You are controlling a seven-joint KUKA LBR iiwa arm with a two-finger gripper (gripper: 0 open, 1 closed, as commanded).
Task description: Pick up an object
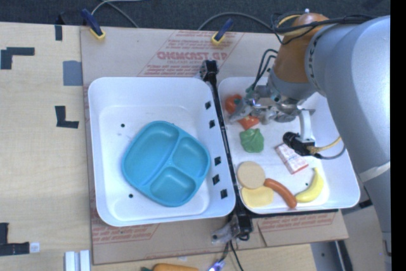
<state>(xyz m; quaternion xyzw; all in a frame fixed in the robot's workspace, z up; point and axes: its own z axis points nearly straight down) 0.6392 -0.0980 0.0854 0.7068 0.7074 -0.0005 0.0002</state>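
Step in hand: we judge the arm is coming down for a pick in the right bin [339,197], its gripper [257,108] low over the far left corner of that bin.
Likely target: the red and orange toy pieces [240,110] lying just beside the gripper, against the wall between the bins; the green toy [252,140] sits just nearer the camera.
Doing it well: we would centre on one piece, keep off the bin wall, and come straight down, since the pieces crowd together there.
Gripper state: we cannot tell how it stands; the wrist and its fittings hide the tips, and we see nothing clearly held.
Contact: it looks close to the red pieces, but we cannot confirm touch.
Other choices: cookie [250,174], sausage [281,192], banana [311,188], small box [291,158].
Left bin [108,98]: holds a blue divided plate [166,163].
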